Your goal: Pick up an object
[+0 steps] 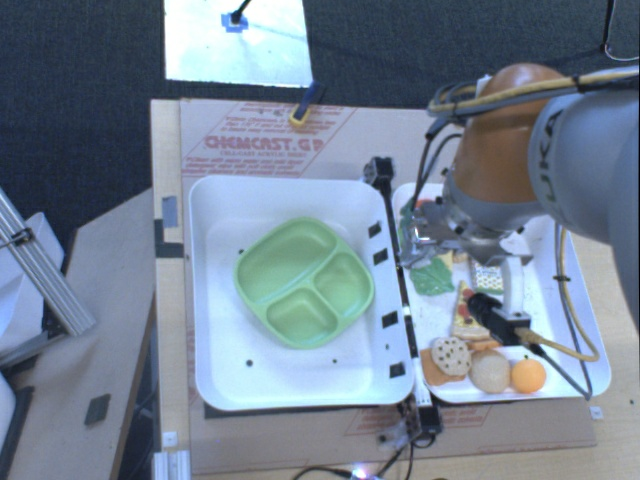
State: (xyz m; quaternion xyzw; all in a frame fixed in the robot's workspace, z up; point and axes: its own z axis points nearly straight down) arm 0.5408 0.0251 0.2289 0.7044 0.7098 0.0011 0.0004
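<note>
My gripper (421, 246) hangs low over the left part of the right bin (578, 298), just inside the wall shared with the other bin. Directly below it lies a green leafy piece (433, 279), and I cannot tell whether they touch. Along the bin's near edge sit a chocolate-chip cookie (450, 355), a pale bread roll (490, 372) and an orange ball (527, 375). A yellow and red flat piece (463, 313) lies between the leafy piece and the cookie. The arm hides the far half of this bin.
The left bin (215, 258) holds a light green divided plate (304, 281) near its middle. Black clips (381, 258) run along the divider between the bins. A reflective white sheet (236, 28) lies beyond the bench.
</note>
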